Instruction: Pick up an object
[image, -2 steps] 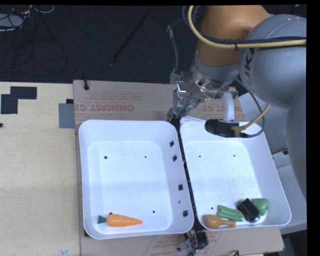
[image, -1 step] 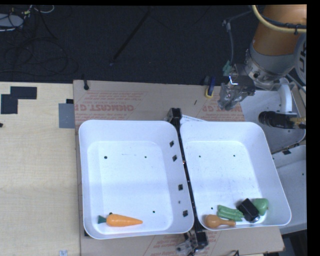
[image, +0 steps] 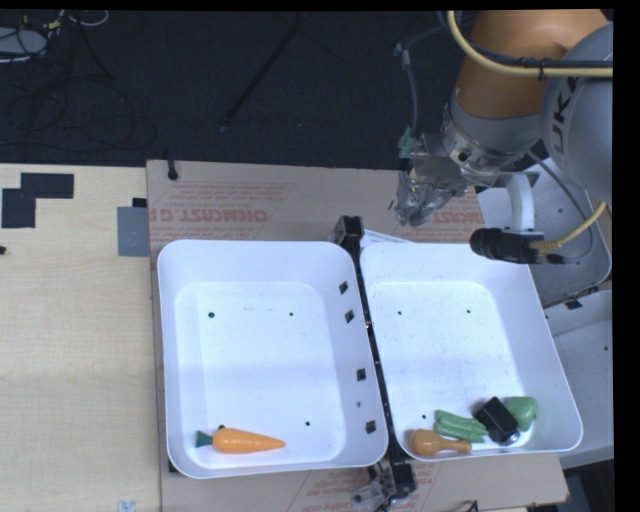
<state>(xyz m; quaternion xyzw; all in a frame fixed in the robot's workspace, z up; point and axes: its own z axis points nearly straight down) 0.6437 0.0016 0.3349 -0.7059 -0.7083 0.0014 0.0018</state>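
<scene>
Arm: the gripper (image: 418, 205) is hanging above the back rim of the right bin (image: 455, 330), over the cardboard sheet (image: 260, 205) behind it, well apart from every object.
Grip state: cannot tell (the tool end is reading as a dark blur against the cardboard); nothing is showing beneath it.
Progress: judging the pick as not yet begun; all objects are lying in the bins, so approach, descent, closing and lift are all remaining.
Left bin (image: 250, 265): a toy carrot (image: 245, 441) is lying alone near the front wall, its long axis running left to right along that wall, green top pointing left, orange tip pointing right.
Right bin cluster: a tan pear-shaped toy (image: 437, 443), a green bean pod (image: 460, 426), a black block (image: 497, 420) and a green rounded piece (image: 522, 408) are crowding the front right corner, touching or overlapping.
Candidate: the carrot is looking like the easier target (isolated, though close to the wall).
</scene>
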